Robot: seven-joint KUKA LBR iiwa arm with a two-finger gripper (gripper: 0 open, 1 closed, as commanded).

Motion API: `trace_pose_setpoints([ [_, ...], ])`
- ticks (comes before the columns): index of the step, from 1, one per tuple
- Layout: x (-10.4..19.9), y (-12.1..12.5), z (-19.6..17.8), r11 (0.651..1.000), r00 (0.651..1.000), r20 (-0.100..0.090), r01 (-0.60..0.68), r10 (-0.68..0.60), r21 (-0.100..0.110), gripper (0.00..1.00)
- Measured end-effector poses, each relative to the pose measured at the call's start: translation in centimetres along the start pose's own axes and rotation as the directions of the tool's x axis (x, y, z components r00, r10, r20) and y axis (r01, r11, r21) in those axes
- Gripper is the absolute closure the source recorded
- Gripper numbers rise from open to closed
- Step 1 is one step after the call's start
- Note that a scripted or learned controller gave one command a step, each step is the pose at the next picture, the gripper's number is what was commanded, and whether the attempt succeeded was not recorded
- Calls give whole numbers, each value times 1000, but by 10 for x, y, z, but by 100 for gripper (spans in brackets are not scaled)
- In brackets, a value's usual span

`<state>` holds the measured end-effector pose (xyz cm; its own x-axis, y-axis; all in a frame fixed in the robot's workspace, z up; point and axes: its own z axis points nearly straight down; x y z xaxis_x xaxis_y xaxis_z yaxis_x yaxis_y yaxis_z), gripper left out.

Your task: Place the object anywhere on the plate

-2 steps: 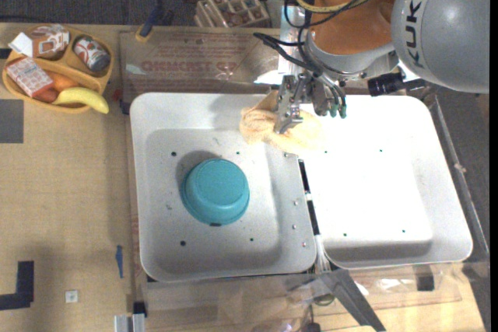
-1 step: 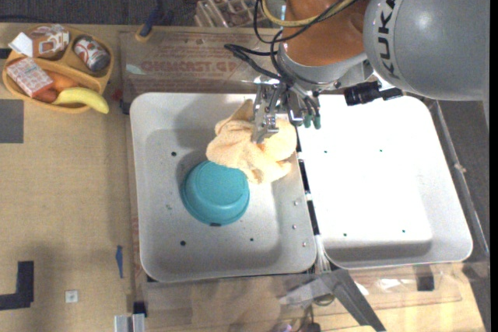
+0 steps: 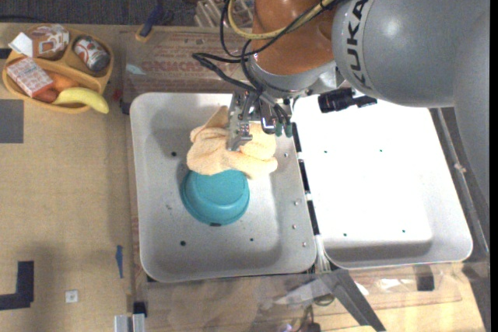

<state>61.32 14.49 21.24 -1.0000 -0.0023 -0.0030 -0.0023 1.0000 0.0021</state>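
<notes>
- Arm [image 3: 405,19] reaches in from the right, orange band above the wrist, and hangs over the far part of the left bin [image 3: 156,237].
- Gripper [image 3: 240,138] points down onto a crumpled yellow cloth [image 3: 214,155]; its fingers [image 3: 236,138] touch the cloth's top, near its far right side.
- Cannot tell whether the fingers are spread or pressed together, nor whether any cloth lies between them.
- Cloth lies in the left bin, middle to far part, bunched in folds.
- Teal plate [image 3: 216,197] sits in the same bin, just near of the cloth; the cloth's near edge touches or overlaps the plate's far rim.
- Right bin [image 3: 389,198] lies beside the left one.
- A yellow tray [image 3: 19,88] with a banana [image 3: 82,98] and packets stands on the bench at far left, well apart from both bins.
</notes>
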Motion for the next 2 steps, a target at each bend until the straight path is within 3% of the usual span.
trace_pose_setpoints([
  [1, 11, 50, -13, 1000, 1000, 5, 0, 0, -2, 100],
  [2, 11, 50, -13, 1000, 1000, 5, -1, 1, -2, 0],
])
